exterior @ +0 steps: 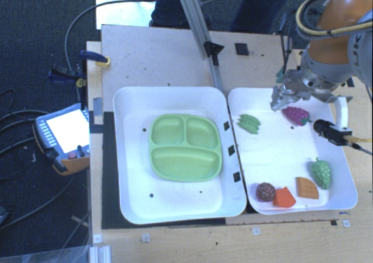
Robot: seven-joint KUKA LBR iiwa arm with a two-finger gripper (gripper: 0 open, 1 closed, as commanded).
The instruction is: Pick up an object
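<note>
Metallic end effector [282, 100] beside knobbly purple grapes [296, 115] in right bin [349, 197], finger state unclear.

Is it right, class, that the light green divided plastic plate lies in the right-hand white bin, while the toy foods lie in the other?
Not quite. The camera view shows the light green divided plastic plate in the left-hand white bin. The toy foods, such as the purple grape bunch and the orange wedge, lie in the right-hand white bin.

You're seeing even, bright overhead light; the 2 white bins [175, 95] glare slightly, shadows stay faint, and everything's a bit soft.
</note>
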